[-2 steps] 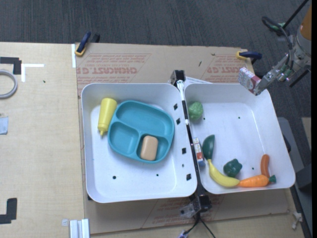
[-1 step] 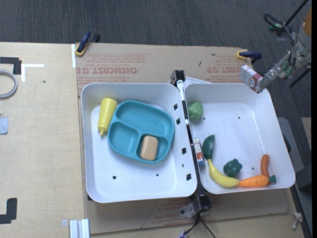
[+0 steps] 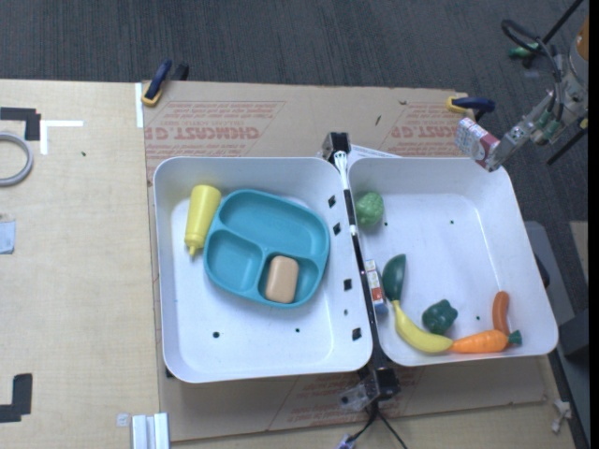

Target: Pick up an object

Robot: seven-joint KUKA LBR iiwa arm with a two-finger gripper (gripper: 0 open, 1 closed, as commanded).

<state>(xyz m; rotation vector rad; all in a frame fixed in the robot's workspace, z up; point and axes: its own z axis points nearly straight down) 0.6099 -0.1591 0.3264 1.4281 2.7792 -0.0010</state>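
At the frame's upper right, the gripper (image 3: 490, 152) hangs over the right bin's (image 3: 468, 215) far corner; I cannot tell its opening or any hold. Banana (image 3: 417, 334), carrot (image 3: 483, 342) and broccoli (image 3: 439, 316) crowd the lower right, so a descent there may nudge neighbours and close on nothing.

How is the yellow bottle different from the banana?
The yellow bottle lies in the left bin, right beside the blue tray; the banana lies in the right bin, among the toy vegetables. The bottle is straight and thick with a narrow tip pointing down; the banana is thin and curved. The bottle looks bigger than the banana. Both are yellow and lying flat.
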